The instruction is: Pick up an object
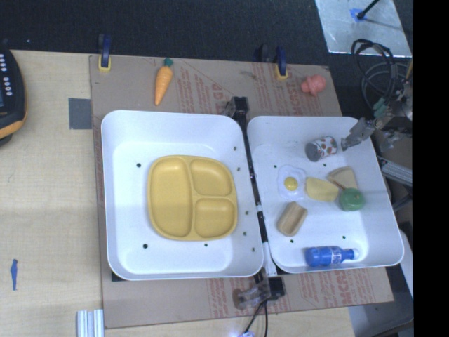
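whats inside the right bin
In the right bin: a small can, fried egg, cheese wedge, bread slice, green ball, bread roll, blue bottle. What lies beneath them is covered.

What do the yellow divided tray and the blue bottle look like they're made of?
The yellow tray looks like moulded plastic with a matte finish: even colour, soft rounded compartment edges. The blue bottle seems glossy plastic, with bright glints and a white cap, though it is too small to be sure.

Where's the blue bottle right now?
The blue bottle lies on its side in the right bin, against its near wall, just below the bread roll and the green ball.
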Motion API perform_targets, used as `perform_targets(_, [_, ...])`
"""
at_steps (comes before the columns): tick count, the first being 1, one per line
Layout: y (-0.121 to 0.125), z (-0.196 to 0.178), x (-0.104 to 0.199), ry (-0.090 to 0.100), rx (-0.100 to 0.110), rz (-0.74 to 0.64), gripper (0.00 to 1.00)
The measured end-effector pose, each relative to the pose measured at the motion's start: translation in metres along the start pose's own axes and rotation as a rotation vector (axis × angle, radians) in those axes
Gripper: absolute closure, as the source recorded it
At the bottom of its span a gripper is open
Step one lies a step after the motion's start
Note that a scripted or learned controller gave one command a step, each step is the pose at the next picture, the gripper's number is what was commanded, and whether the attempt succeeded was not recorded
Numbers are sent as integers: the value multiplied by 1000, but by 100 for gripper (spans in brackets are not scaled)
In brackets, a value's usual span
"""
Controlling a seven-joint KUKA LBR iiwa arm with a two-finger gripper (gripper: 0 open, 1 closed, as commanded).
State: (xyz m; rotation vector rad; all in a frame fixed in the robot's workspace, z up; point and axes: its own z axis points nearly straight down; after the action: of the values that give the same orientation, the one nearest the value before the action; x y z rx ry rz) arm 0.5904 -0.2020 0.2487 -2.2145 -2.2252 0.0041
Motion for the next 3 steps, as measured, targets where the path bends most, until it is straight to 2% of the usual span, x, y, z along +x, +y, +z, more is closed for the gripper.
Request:
perform_targets(1, [67,163,30,1,4,-6,0])
perform_targets(2, [68,142,27,-1,-2,-4,100])
perform_targets(3, [67,98,101,1,-2,-5,100])
